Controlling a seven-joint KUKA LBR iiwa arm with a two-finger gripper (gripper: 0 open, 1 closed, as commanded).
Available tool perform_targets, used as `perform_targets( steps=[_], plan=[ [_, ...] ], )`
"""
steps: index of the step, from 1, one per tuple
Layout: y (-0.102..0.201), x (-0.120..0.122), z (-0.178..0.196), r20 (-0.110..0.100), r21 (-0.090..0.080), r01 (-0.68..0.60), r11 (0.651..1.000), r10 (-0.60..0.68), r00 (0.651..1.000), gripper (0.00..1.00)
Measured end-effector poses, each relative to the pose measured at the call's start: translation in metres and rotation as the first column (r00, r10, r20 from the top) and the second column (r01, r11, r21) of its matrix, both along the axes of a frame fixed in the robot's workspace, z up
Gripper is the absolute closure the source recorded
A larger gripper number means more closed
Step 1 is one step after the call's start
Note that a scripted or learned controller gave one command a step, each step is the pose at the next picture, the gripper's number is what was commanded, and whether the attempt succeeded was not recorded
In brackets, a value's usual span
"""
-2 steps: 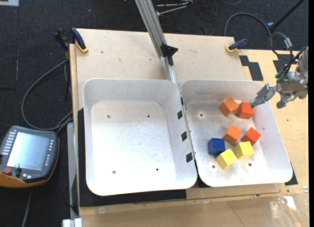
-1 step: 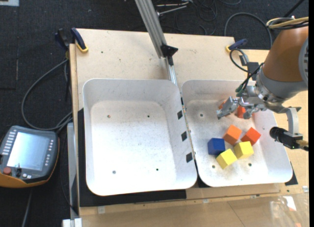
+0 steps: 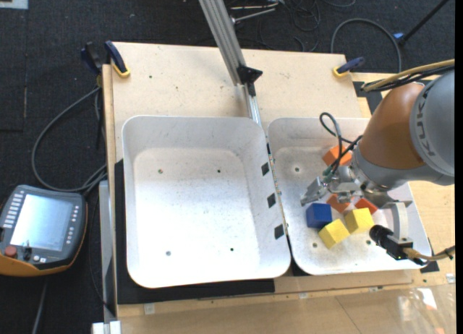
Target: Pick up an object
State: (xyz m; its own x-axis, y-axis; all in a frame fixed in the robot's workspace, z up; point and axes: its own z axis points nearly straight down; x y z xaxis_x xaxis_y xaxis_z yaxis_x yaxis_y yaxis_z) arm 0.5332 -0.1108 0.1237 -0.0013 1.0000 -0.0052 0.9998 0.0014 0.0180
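The arm (image 3: pixel 427 134) is grey with a broad orange band. A black cable loops by its metal gripper (image 3: pixel 324 188).

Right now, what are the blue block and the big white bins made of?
The blue block looks like painted wood or plastic: flat faces, sharp edges, even matte color. I can't tell which. The white bins look like thin molded plastic, judging by their rounded corners and smooth, slightly speckled surface.

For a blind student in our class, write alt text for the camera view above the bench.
A grey and orange robot arm reaches from the right into the right white bin, its claw low over a cluster of blocks: a blue block, two yellow blocks and orange ones. The left white bin sits beside it.
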Motion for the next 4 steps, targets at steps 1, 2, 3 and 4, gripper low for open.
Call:
perform_targets(
  steps=[1, 2, 3, 4],
  plan=[
    [0.001, -0.002, -0.003, -0.007, 0.003, 0.002, 1.0, -0.002, 1.0, 0.0],
    [0.001, -0.002, -0.003, -0.007, 0.003, 0.002, 1.0, -0.002, 1.0, 0.0],
    [0.001, -0.001, 0.008, -0.003, 0.003, 0.001, 1.0, -0.001, 1.0, 1.0],
    [0.001, -0.001, 0.007, -0.005, 0.003, 0.003, 1.0, -0.003, 1.0, 0.0]
  ],
)
